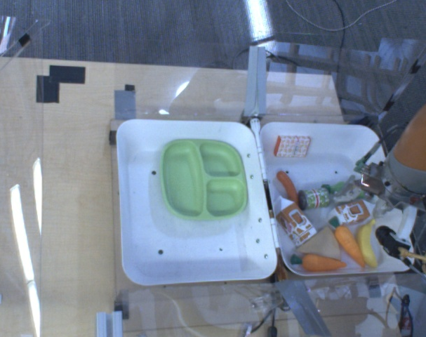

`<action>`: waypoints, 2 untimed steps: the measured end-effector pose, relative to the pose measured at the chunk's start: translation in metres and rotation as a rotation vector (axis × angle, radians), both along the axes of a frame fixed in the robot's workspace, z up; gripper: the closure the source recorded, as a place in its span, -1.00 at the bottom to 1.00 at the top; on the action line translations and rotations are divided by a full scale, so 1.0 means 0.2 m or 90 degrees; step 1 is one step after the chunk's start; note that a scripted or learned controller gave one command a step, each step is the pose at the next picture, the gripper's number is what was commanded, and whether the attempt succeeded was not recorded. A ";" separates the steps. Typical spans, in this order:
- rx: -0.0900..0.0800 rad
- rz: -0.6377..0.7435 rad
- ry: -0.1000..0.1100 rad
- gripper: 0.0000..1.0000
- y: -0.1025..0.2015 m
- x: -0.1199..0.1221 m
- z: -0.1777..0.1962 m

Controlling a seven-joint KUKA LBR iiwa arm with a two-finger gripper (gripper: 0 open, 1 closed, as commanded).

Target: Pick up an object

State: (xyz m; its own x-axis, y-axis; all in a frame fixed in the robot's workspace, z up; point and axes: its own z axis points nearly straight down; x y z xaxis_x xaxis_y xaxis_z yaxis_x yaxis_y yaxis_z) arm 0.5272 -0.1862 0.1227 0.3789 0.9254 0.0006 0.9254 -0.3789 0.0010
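Reaching in over the right bin (325, 135), the arm's jaws (363, 182) hang near a small bottle (323, 196); I cannot tell how they stand. Around the bottle lie carrots (349, 244), a banana (368, 243) and small boxes (296, 223). Left of the bottle, the other bin (135, 258) holds a green plate (203, 179).

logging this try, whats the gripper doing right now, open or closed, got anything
Gripper: over the right bin near the bottle; cannot be told whether open or closed, and nothing is seen between its fingers.
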 end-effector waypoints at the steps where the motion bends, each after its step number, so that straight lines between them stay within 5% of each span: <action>1: -0.002 0.041 -0.005 -1.00 0.03 0.00 -0.12; 2: -0.004 0.041 -0.009 1.00 0.03 0.02 -0.06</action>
State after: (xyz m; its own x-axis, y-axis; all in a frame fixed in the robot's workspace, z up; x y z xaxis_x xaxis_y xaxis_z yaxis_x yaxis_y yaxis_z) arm 0.5303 -0.1801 0.1099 0.3181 0.9480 0.0004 0.9479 -0.3181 0.0161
